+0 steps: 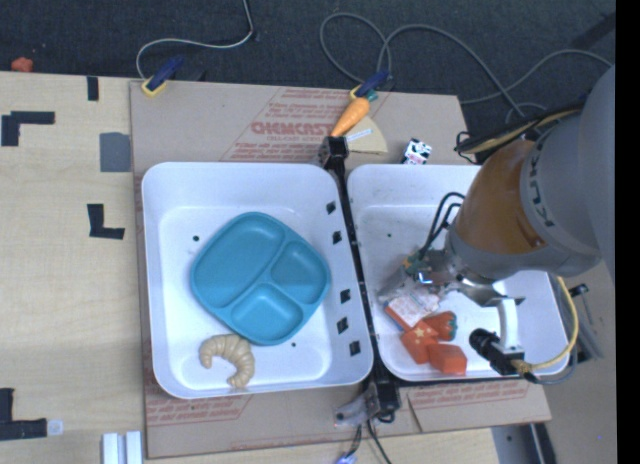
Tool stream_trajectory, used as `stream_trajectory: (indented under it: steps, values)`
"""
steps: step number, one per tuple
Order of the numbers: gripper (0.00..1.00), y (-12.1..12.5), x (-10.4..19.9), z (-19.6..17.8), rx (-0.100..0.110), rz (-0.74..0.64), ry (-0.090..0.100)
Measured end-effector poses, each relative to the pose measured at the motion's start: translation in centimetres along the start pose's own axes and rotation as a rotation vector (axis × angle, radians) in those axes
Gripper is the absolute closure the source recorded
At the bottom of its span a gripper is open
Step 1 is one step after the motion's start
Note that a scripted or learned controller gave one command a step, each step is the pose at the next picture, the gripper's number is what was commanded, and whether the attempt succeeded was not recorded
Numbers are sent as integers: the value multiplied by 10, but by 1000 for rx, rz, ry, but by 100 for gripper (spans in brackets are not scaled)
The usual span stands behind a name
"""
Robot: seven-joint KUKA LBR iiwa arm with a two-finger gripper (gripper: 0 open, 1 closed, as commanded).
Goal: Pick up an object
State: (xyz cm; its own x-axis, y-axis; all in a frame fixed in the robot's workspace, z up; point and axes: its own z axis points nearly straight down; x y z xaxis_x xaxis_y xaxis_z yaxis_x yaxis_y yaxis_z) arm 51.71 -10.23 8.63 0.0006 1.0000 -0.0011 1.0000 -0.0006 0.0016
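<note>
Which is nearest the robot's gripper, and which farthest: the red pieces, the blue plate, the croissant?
From the gripper in the right bin:
1. Red pieces, same bin, just below it.
2. Blue plate, left bin's middle.
3. Croissant, left bin's lower corner.

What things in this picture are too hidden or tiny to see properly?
- Gripper, camera view: the arm's wrist covers it, so whether it holds anything is unclear.
- Right bin: the arm hides much of its floor.
- Pale packet by the red toys: partly under the gripper, too blurry to identify.
- Small black-and-white thing behind the bins: too small to name.
</note>
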Motion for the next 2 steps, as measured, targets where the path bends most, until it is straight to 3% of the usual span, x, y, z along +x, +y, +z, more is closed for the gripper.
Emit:
stream_trajectory:
  steps: [1,2]
  values:
    - [0,43,6,0,-2,-1,0]
    - [100,43,5,-9,-3,-1,-3]
